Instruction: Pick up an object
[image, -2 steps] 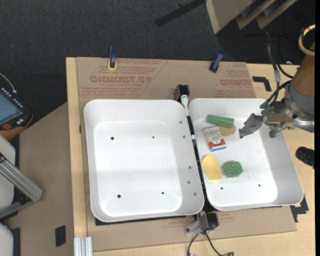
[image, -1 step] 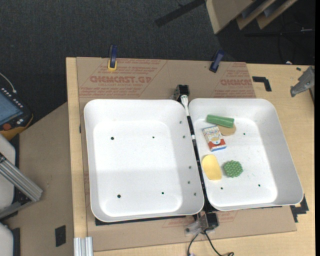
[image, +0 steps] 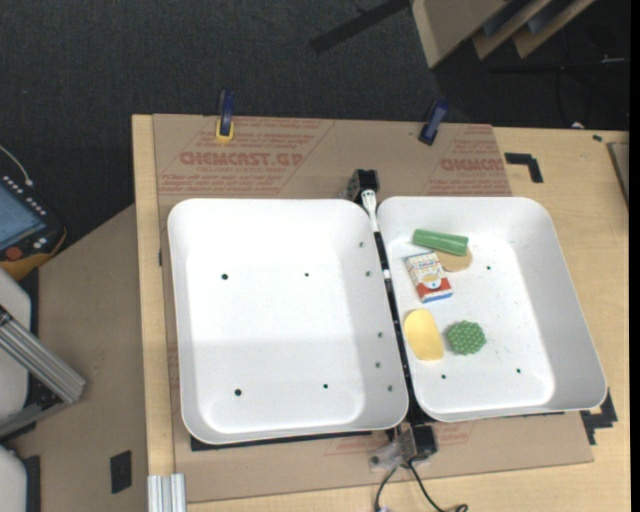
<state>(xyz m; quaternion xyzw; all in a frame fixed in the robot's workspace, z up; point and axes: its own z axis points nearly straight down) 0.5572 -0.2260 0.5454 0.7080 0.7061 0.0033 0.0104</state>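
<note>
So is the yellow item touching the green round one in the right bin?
Apart. The camera view shows a strip of white bin floor between the yellow item and the green round one.

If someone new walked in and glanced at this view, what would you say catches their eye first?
Probably the small cluster of colourful items in the right bin: a green cylinder at the top, a red and white carton below it, then a yellow piece beside a green bumpy ball. After that, the left bin, a broad white surface marked by a few dark dots.
</note>
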